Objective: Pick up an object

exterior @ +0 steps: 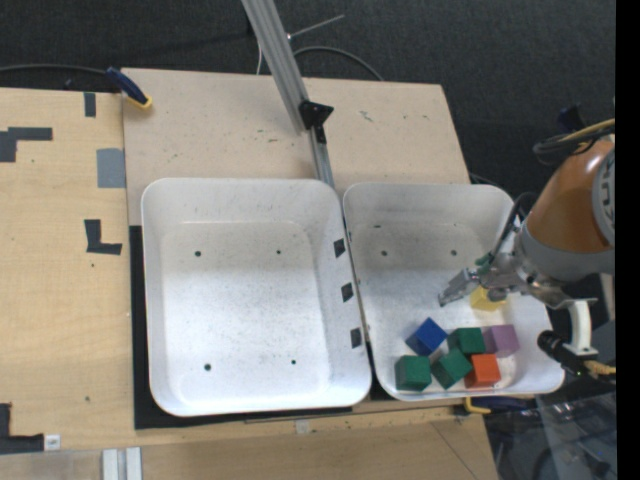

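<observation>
Approach step. We see the gripper (470,286) low in the right bin (420,208), just beside a yellow block (487,299); whether the jaws are open or closed, we cannot tell. Other blocks cluster near the front wall. Next, we judge: centre over one block, then close.

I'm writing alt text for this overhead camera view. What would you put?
A robot arm's gripper hovers in the right white bin, beside a yellow block and above a cluster of blue, green, orange and purple blocks. The left white bin sits alongside.
</observation>
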`<state>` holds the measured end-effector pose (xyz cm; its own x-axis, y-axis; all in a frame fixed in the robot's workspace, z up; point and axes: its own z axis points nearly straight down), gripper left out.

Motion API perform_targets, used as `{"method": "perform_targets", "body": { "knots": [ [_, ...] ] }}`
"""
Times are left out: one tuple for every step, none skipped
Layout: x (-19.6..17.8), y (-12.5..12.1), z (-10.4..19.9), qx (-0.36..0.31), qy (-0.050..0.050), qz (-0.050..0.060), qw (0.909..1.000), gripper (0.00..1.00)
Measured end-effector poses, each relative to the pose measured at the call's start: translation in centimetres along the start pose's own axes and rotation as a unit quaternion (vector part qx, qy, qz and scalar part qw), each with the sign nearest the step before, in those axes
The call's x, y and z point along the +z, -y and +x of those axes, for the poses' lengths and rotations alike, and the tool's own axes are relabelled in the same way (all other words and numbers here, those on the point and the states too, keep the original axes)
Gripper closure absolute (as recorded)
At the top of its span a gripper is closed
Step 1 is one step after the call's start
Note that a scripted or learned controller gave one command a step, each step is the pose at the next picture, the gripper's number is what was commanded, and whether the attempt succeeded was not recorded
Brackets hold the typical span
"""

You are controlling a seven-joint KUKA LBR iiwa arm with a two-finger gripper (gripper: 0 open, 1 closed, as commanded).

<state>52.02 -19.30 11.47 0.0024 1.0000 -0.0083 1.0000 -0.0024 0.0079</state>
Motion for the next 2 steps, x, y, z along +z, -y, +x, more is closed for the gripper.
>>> {"method": "perform_targets", "body": {
  "knots": [
    [-1.1,0.0,0.1,-0.001,0.000,0.000,1.0000,1.00],
    [-7.2,0.3,0.5,-0.002,-0.003,0.002,1.0000,1.00]
  ]
}}
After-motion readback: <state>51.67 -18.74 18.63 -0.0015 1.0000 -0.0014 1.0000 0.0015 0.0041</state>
